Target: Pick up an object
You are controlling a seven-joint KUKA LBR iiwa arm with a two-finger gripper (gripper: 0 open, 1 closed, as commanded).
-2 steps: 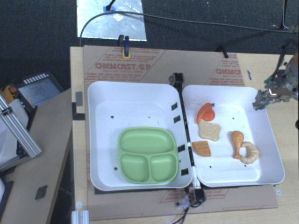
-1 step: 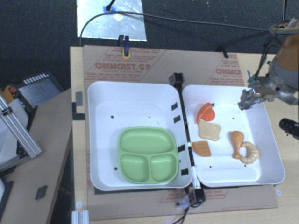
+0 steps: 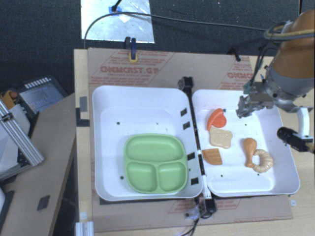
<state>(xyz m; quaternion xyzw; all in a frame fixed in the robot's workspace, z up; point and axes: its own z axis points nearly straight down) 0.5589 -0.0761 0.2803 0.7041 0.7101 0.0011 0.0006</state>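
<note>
Nearest to my camera I note the front rim of the desk (image 3: 256, 206) with a clip and some wiring at the seam between the two bins.

In the left bin (image 3: 110, 132), I record a green divided plate (image 3: 154, 162) lying flat in the near half, close to the dividing wall.

In the right bin (image 3: 280, 181), I count five items. Nearest are a tan cracker-like square (image 3: 212, 156) by the dividing wall and a pale ring-shaped pastry (image 3: 262, 160) to its right. A drumstick (image 3: 250, 149) touches the pastry, its thick end pointing away from me. Just behind the square lies a cream bread slice (image 3: 221, 138), and behind that, touching it, an orange-red wedge (image 3: 215, 118) with a small green tip. All five rest on the bin floor, none lifted.

Farther back, the gripper (image 3: 244, 108) hangs above the far part of the right bin, to the right of the orange-red wedge and apart from it. I see nothing between the jaws; whether they stand wide or narrow I cannot tell, as the fingers are a dark blur at this angle. The arm (image 3: 290, 73) comes in from the right, wrist angled down and to the left, with the orange band (image 3: 300, 38) above it. A black fitting (image 3: 293, 137) juts over the right rim of the bin.

Beyond the bins, I note cardboard with red lettering (image 3: 130, 69) and a yellow clamp (image 3: 132, 53).
</note>
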